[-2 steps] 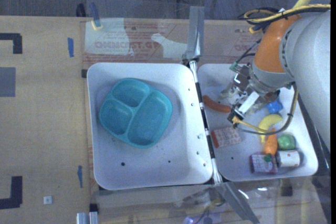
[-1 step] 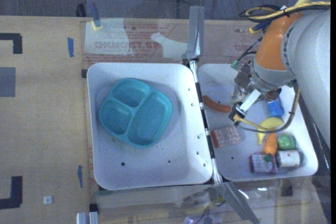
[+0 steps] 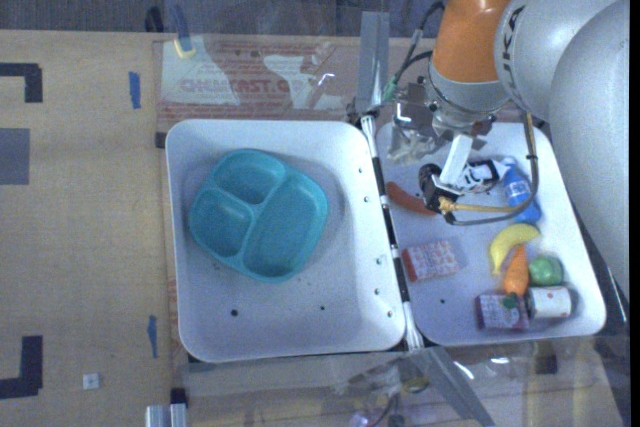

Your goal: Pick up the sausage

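The sausage [image 3: 404, 197] lies in the right bin [image 3: 450, 311], close to its left edge in the upper half. The gripper [image 3: 408, 143] hangs over that bin's upper left corner, near the sausage, and I cannot tell whether it is spread or pressed together. A teal divided plate [image 3: 262, 213] sits in the left bin [image 3: 330, 315]

Plate [image 3: 260, 213] teal; left bin [image 3: 300, 315] white; sausage [image 3: 405, 198] red-brown; banana [image 3: 512, 243] yellow; carrot [image 3: 516, 270] orange; bottle [image 3: 516, 189] blue.
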Motion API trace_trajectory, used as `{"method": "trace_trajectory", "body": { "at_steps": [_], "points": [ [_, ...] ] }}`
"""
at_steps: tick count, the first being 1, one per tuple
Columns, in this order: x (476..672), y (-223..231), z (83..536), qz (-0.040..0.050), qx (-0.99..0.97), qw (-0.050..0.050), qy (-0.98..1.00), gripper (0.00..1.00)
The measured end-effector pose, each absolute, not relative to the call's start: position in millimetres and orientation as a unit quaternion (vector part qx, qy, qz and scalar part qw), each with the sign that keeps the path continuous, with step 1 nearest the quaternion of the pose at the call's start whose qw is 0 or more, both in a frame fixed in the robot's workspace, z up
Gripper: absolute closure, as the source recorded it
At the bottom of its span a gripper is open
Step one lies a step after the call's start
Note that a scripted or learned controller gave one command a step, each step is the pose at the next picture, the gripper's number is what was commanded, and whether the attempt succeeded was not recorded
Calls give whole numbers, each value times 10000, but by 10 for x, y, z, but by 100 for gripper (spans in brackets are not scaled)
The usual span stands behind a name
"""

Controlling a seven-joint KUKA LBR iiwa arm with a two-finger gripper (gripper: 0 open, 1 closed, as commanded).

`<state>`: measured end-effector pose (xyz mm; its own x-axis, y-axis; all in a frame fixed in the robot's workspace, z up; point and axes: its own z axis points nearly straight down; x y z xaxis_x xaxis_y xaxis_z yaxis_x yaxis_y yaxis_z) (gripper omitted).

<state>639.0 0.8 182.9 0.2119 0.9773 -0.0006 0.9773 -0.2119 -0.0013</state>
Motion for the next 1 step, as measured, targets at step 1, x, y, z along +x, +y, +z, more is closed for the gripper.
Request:
{"method": "trace_trajectory", "body": {
  "at_steps": [1],
  "points": [
    [6389,6,1828,7,-7785,4,-6276,0]
  ]
}}
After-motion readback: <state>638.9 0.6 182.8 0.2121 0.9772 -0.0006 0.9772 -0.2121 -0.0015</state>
